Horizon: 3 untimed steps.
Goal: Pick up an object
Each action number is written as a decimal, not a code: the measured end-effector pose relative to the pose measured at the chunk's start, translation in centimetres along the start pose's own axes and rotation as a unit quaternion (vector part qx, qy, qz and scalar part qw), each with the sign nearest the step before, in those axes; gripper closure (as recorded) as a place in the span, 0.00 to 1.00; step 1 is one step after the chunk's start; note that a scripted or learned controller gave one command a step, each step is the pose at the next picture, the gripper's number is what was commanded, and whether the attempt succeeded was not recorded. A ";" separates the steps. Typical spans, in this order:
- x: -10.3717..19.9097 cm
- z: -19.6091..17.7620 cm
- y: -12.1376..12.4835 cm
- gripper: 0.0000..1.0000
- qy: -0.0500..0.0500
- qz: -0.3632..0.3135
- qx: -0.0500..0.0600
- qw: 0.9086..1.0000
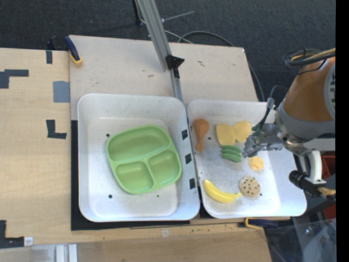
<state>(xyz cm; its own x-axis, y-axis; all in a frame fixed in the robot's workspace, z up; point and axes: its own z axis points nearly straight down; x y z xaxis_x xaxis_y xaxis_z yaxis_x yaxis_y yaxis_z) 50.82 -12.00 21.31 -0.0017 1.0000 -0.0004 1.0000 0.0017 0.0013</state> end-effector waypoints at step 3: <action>16.6 -0.9 1.8 1.00 0.001 -0.003 0.002 1.000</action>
